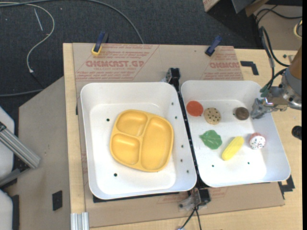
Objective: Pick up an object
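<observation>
White plastic made up both shallow bins, which sat side by side on the table [72, 128], over a brown board with red printing. Two blue clamps [99, 42] pinned that board at its far edge. Off the table's left, a thin white cable [43, 20] looped over dark carpet.

Inside the left bin [91, 97] lay a yellow divided plate [142, 140], flat and near the middle, with three compartments facing up.

A black clip [173, 74] sat at the far end of the seam between the bins.

Inside the right bin [273, 169] six small things were spread out, none touching another. Along the far row, from the left, sat an orange-red round piece [194, 108], then a speckled cookie [212, 115] just beside it, then a brown round lump [241, 113]. Nearer the camera lay a green leafy piece [210, 139], then a yellow ear of corn [232, 147] set at a slant, then a small white cupcake [257, 141] with red spots.

At the bin's right wall the claw [263, 107] hung just beside the brown lump, to its right. Its metal tip was small and blurred, so whether it was released or clenched I could not tell; nothing seemed to sit in it. Behind it the grey arm [290, 87] ran off the right side.
</observation>
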